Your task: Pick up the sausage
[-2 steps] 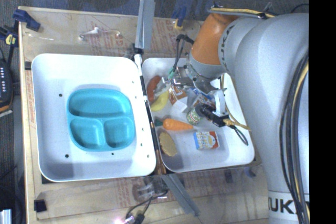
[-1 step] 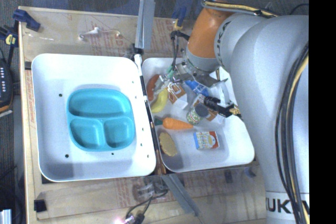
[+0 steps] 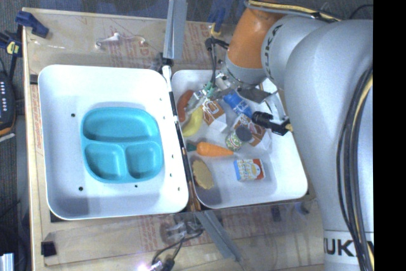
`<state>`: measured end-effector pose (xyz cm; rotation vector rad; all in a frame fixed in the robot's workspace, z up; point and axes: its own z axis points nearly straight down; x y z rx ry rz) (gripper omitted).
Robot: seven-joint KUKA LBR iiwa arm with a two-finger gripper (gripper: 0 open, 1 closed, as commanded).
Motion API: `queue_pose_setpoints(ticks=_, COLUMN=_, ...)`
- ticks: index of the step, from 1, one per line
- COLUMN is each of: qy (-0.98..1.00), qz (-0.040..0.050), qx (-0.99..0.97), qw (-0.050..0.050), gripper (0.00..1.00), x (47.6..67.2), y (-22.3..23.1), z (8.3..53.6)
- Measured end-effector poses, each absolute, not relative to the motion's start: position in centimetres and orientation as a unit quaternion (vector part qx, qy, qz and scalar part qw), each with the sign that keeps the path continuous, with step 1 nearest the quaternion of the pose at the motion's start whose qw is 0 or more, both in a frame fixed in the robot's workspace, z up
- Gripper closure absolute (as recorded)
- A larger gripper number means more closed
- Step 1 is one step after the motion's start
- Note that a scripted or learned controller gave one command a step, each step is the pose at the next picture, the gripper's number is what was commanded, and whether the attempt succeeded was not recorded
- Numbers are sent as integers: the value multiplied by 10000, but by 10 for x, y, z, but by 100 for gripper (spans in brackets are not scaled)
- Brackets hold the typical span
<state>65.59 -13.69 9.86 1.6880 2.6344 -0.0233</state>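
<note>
While the gripper (image 3: pixel 216 93) is hovering mid-frame, grip unreadable, you should be aiming left at the reddish sausage (image 3: pixel 184 104), avoiding the banana (image 3: pixel 193 124).

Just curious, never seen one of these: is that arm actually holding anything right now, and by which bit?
It cannot be told. The end effector is low among the items in the right bin; the sausage lies beside it.

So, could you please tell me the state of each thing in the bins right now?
Sausage: lying at the right bin's left wall, not held.
Carrot: lying flat.
Banana: lying beside the sausage.
Blue tray: upright in the left bin.
Gripper: low over the pile.
</note>
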Motion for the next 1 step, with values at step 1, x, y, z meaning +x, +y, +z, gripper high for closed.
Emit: queue_pose_setpoints(ticks=1, qy=8434, qz=-43, qx=5373, qw=50, gripper=100, x=657, y=-132, z=108)
